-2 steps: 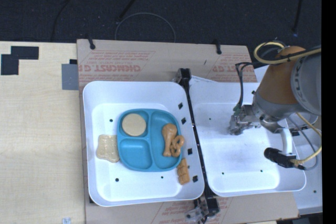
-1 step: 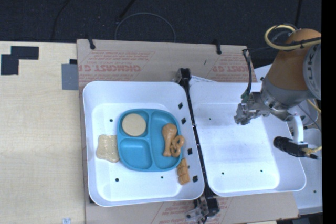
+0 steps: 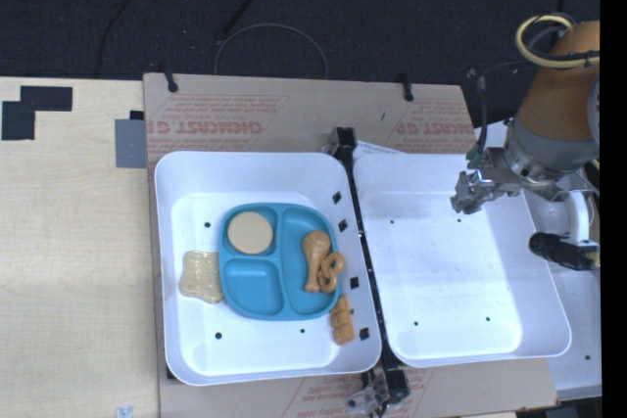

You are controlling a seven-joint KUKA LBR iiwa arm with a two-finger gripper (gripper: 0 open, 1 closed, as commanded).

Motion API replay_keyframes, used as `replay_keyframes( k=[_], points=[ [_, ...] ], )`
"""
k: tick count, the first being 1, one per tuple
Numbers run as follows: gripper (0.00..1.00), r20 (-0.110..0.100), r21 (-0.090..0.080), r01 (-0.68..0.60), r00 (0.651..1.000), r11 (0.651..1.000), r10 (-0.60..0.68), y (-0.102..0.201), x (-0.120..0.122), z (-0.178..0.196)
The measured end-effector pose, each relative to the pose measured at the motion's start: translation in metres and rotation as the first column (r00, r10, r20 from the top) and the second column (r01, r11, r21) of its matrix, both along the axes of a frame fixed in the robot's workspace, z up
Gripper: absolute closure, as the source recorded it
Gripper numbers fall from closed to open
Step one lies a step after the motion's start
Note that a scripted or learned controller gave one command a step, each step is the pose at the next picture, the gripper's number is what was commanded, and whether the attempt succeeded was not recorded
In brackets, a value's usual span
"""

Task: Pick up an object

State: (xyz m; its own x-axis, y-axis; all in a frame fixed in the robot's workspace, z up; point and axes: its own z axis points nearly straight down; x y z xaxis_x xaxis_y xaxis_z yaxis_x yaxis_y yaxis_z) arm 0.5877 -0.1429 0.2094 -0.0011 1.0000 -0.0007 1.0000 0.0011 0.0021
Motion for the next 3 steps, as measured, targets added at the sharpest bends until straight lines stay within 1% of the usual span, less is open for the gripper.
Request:
replay_keyframes(
  k=[1,3],
  points=[
    [1.0,-0.003,0.001,0.0,1.0,1.0,0.0,-0.001,0.0,0.016],
    [1.0,-0.007,0.002,-0.002,1.0,1.0,0.002,0.105,-0.005,-0.001]
  ],
)
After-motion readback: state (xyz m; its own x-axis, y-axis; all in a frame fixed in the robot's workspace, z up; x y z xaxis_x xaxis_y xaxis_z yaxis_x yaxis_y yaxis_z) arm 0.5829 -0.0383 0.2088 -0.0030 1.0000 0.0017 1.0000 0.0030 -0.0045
